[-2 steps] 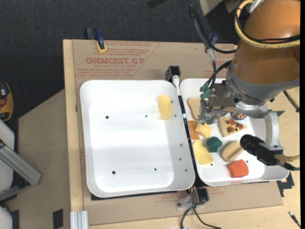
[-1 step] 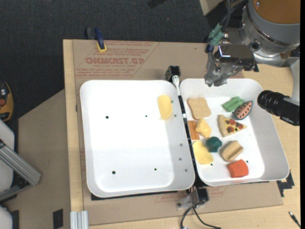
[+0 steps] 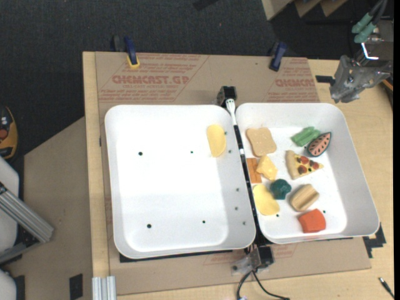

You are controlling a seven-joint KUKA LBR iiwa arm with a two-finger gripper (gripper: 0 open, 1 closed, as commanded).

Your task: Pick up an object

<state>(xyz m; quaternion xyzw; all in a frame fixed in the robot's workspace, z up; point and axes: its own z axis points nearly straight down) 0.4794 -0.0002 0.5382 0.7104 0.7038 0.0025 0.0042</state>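
Hovering beyond the right bin's [image 3: 350, 142] far corner, the gripper [image 3: 351, 80] is being kept well apart from the crowded toy foods [image 3: 294, 167], where a neighbour is being risked instead of one clean piece.

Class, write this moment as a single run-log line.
gripper: above right bin's far corner, grip unclear | left bin: one yellow piece | right bin: toy foods
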